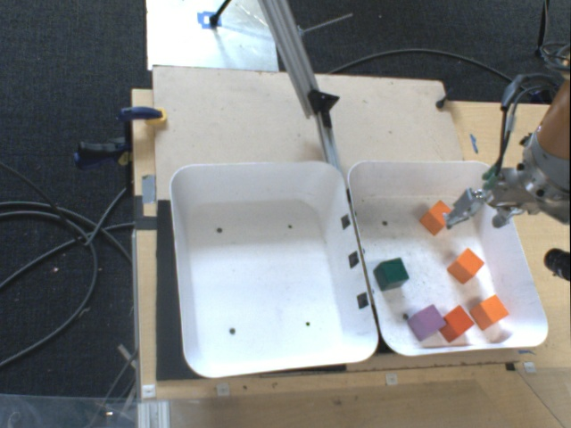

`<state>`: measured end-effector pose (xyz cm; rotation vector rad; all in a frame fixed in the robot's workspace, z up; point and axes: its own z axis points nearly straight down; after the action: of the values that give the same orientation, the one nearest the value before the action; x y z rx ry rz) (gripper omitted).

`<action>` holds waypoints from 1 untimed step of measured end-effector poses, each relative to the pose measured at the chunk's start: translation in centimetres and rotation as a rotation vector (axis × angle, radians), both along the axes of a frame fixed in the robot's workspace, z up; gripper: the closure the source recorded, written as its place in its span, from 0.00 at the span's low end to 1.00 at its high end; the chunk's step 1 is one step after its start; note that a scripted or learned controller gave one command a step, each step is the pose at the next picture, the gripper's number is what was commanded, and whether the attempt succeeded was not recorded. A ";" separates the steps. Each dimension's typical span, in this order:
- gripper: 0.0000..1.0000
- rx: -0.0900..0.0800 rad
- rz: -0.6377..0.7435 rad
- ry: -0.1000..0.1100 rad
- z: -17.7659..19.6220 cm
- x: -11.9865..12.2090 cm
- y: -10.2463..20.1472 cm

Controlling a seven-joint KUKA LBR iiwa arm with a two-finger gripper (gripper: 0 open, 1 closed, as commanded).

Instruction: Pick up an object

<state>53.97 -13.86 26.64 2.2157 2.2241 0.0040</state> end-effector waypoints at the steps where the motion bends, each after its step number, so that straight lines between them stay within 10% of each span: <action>1: 0.00 0.000 -0.002 0.008 -14.3 5.1 -2.8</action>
<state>59.06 -16.69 12.36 2.2215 2.2261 -0.0048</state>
